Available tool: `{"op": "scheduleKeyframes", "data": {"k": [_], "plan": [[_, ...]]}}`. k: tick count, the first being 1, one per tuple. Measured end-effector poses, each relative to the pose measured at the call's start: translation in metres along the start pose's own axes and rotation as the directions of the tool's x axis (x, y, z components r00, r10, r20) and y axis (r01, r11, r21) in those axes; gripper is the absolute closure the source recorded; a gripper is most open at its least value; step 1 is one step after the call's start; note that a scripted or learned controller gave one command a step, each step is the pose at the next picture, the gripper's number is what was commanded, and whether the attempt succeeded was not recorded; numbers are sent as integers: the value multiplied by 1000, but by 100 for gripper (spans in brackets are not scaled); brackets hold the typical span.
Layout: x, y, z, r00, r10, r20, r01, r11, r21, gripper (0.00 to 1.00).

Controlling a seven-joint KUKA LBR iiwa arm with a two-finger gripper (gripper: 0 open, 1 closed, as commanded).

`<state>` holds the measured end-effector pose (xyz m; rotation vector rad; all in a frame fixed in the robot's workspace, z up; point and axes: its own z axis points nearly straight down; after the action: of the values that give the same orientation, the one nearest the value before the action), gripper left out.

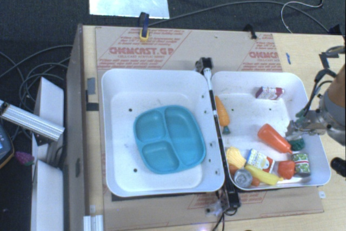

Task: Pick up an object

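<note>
My gripper (300, 128) reaches in from the right and hangs low over the right side of the right bin (286, 79). Just left of it and below lies an orange carrot-like toy (273, 138) with a dark green end (297, 144) near the gripper. Whether they touch I cannot tell. Along the bin's front edge lie a corn cob (235, 157), a small carton (259, 159), a banana (263, 175), a red piece (286, 169), a green-and-white box (301, 164) and a grey can (242, 178).
A small red-and-white packet (269, 93) lies at the back of the right bin, and an orange carrot (221, 111) rests against its left wall. The left bin (121, 86) holds a blue divided plate (169, 138). Cables and a metal rail lie off the bench to the left.
</note>
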<state>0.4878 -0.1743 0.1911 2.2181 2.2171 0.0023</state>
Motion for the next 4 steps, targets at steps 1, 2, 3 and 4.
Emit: {"op": "scheduleKeyframes", "data": {"k": [1, 2, 3, 4], "plan": [[46, 62, 10, 1000, -4, -3, 4, 1000, 3, 100], [46, 61, 10, 1000, -3, -2, 3, 1000, 3, 0], [36, 65, 107, 1000, -2, -2, 2, 1000, 3, 0], [40, 42, 107, 1000, -2, -3, 2, 1000, 5, 0]]}}
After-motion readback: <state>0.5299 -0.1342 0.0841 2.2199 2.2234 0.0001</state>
